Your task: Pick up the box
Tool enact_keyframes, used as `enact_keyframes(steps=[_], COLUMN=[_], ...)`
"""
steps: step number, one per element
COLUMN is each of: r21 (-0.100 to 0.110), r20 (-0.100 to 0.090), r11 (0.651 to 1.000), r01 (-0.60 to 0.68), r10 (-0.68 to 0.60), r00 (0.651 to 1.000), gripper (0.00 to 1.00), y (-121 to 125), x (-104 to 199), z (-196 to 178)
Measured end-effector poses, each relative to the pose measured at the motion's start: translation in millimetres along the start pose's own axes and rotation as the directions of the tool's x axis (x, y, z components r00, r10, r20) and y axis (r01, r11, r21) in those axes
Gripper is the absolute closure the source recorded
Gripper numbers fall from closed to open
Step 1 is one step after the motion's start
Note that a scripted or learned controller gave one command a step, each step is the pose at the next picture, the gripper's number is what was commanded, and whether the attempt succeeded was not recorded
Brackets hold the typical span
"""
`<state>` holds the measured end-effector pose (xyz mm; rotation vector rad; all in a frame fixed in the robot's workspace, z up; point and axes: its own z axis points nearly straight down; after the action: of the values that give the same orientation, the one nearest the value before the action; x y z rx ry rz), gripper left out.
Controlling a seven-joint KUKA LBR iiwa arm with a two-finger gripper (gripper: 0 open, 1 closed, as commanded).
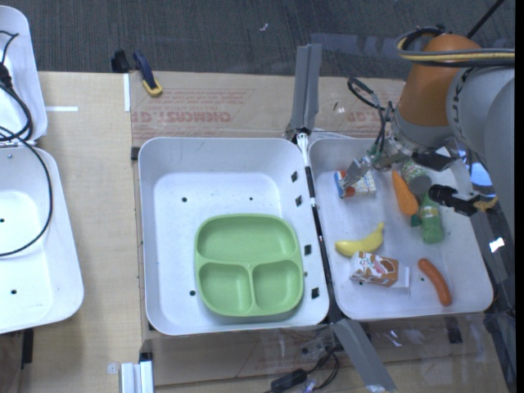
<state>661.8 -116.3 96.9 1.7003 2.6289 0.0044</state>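
One fixed camera looks down at a slant from above the surface (90,129). Both white bins (164,162) fit in frame, at middling range.

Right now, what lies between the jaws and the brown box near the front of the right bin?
In the camera view, a banana lies between the gripper and the brown box. A white carton sits right by the gripper.

The tray (248,264) was light green. The banana (361,242) was yellow. The carrot (404,193) was orange. The sausage (435,281) was red-orange. Both bins (164,219) were white. The box (377,269) was brown and white.
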Motion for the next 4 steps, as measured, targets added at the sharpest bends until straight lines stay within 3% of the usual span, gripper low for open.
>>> enact_keyframes(steps=[1, 2, 3, 4], r21=[-0.004, -0.004, 0.001, -0.001], r20=[0.003, 0.003, -0.001, -0.003], r11=[1.0, 1.0, 0.999, 0.999], r01=[-0.002, -0.002, 0.033, 0.038], r10=[0.002, 0.002, -0.033, -0.038], r00=[1.0, 1.0, 0.999, 0.999], gripper=[1.0, 0.0, 0.0, 0.0], y=[0.9, 0.8, -11.0, -3.8], x=[-1.6, -1.4, 19.0, -8.6], z=[-11.1, -10.8, -0.2, 0.2])
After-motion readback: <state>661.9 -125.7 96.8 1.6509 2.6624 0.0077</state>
